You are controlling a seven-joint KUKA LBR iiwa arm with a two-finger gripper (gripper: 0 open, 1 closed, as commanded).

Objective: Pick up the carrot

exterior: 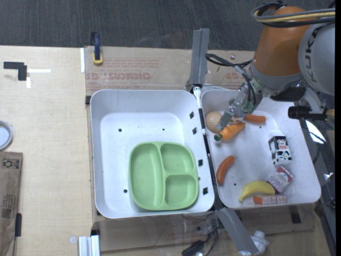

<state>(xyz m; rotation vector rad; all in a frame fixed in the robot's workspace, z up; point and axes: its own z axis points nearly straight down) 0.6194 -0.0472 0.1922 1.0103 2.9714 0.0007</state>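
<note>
The carrot (233, 132), orange with a green stub at its lower left end, lies tilted near the left wall of the right bin (303, 167). My gripper (230, 120) reaches down from the orange-banded wrist at the upper right. Its tip is right at the carrot's upper side, between the carrot and a beige egg-shaped thing (212, 121). The gripper's body hides where it meets the carrot, so I cannot see whether the carrot is held or just touched.
The right bin also holds a red-orange sausage (255, 119), a second sausage (225, 169), a banana (255, 189), a cow-print carton (279, 149), a pink packet (281, 179) and a small red-white stick (269, 199). A green divided plate (164, 175) lies in the left bin (106, 143).
</note>
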